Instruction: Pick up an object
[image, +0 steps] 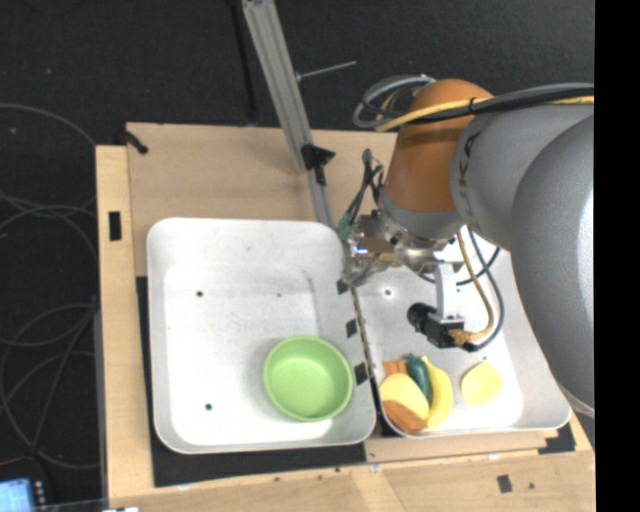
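Note:
A light green bowl (308, 376) sits in the left bin (200, 300), near its front right corner. In the right bin (520, 400), at the front, an orange piece (403, 402), a yellow banana-like piece (439, 393) and a small dark green piece (418, 374) lie bunched together. A yellow rounded piece (481, 383) lies apart to their right. My gripper (358, 262) hangs low over the divider between the two bins, at the back left of the right bin, well behind the bunched pieces. Nothing shows in its grasp.
A slanted metal pole (283, 90) runs down from the top toward the divider, close to the gripper. A black connector (433, 321) with cables dangles below the wrist over the right bin. The arm's big grey body (540, 200) covers the right bin's back.

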